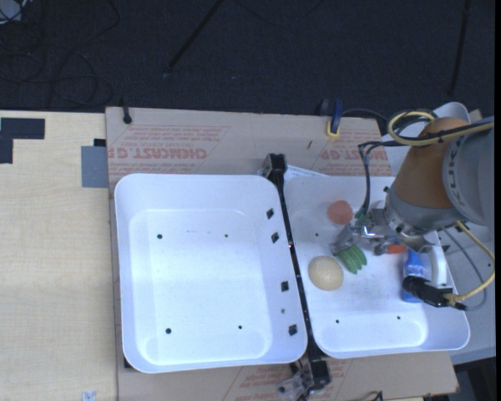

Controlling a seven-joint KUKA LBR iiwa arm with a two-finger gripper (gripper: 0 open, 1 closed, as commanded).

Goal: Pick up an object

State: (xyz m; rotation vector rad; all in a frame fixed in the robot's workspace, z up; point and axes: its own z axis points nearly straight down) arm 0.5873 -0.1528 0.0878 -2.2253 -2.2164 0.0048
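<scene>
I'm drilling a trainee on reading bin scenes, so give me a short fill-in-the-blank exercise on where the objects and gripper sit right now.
1. The cream egg-shaped ball lies in the ____ white bin of the camera view.
2. The gripper is right beside the ____ ridged soft object.
3. The small round pinkish-red ball lies ____ from the camera than the cream ball.

Missing words: right; green; farther

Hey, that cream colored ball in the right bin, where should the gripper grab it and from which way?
Take the cream ball across its widest middle, coming straight down from above. It looks round, so any finger angle likely works, but the green object sits close on its upper right, so placing the gripper fingers upper-left and lower-right of the ball seems safest.
</scene>
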